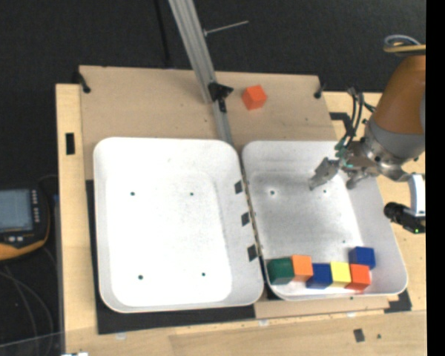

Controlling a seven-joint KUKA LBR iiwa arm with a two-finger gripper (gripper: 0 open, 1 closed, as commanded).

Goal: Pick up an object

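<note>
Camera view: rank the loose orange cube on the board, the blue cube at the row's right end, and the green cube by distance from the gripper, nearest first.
From the gripper:
1. Blue cube, right bin's near right corner, top of the row.
2. Orange cube, on the board behind the bins; close to the blue cube's distance, slightly farther.
3. Green cube, row's left end.

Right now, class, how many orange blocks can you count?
3: one orange block on the board behind the bins; two in the right bin's near row. Others may be hidden.
</note>
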